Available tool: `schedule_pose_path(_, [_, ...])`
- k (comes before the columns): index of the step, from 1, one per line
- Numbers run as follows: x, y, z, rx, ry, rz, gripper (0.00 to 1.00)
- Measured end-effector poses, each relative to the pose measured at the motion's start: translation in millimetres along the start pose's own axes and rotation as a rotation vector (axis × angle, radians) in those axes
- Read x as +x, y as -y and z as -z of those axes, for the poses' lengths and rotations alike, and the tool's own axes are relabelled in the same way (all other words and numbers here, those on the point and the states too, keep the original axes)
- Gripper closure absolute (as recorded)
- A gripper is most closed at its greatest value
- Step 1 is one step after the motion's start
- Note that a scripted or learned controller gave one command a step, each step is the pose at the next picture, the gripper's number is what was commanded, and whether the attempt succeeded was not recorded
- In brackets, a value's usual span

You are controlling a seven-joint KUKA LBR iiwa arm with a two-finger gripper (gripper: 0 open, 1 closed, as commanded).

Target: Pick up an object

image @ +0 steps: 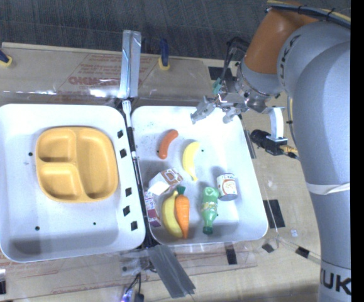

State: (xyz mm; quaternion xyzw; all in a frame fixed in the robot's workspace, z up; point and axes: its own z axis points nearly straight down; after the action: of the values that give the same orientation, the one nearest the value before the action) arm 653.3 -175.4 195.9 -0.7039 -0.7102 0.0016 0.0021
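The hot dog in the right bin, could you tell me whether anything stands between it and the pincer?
Nothing visible does. The pincer hangs over the right bin's far corner, and the hot dog lies apart from the small banana beside it, with bare white floor between it and the pincer.

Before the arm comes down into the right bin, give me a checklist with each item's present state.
1. End effector over the right bin: ok, at its far edge.
2. Nothing held between its fingers: ok.
3. Targets in view: ok; sausage, small banana and can lie apart.
4. Clear grasp on carrot: not ok, it touches the larger banana.
5. Green bottle lying flat: ok.
6. Yellow tray out of the way: ok, in the left bin.
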Motion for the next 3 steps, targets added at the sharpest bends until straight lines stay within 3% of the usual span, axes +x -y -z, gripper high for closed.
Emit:
schedule_pose_path(1, [-26.0, 27.9, -104.2, -0.003, 0.001, 0.167, 0.00])
schedule_pose_path(2, [-7.8, 102.5, -104.8, -0.003, 0.000, 0.397, 0.00])
schedule_pose_path(3, [-8.6, 102.1, -94.4, -0.003, 0.001, 0.401, 1.00])
